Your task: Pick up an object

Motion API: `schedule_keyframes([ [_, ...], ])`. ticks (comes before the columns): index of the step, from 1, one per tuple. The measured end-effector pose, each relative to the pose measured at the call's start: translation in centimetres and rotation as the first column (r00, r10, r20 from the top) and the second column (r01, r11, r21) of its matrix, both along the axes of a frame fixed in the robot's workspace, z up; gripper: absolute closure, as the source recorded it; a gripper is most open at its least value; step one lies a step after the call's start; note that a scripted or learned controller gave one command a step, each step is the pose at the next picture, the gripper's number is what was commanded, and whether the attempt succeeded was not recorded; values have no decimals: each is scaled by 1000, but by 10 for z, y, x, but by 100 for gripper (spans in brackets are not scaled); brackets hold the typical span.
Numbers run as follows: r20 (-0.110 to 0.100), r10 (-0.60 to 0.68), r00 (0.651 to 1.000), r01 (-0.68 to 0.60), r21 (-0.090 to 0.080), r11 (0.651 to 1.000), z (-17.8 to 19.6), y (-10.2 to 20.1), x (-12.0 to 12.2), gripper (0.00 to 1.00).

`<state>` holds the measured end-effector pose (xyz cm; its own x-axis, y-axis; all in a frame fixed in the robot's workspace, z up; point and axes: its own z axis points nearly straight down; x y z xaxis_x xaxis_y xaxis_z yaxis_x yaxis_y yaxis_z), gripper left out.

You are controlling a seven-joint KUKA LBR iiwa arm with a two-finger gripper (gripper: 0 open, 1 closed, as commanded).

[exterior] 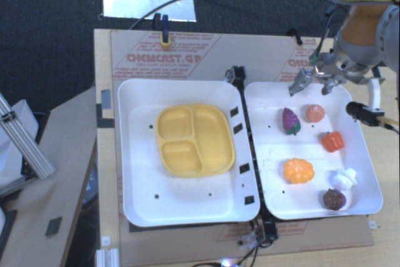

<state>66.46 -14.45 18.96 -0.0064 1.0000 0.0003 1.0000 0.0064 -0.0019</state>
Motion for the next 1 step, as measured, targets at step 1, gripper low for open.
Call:
schedule_keyframes([
  [1,0,1,1000,-1,0,1000,-62,4,3,0],
])
